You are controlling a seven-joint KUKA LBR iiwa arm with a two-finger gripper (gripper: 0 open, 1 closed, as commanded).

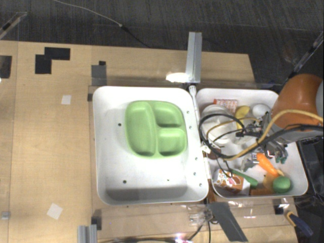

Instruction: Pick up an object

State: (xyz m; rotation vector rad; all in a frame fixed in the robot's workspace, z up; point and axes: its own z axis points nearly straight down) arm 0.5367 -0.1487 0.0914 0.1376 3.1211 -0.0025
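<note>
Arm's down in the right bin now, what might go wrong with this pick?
1. The right bin is crowded: the carrot, green ball and a packet lie close together, so the end effector may nudge or catch a neighbour.
2. Loose cables hang over the items and might snag.
3. The cables and wrist hide the grasp, so a miss would be hard to spot.

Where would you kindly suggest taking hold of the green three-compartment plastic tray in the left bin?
Probably the green three-compartment plastic tray's raised outer rim on its left long edge, coming straight down: it lies flat and open side up, with bare white bin floor around it.
</note>
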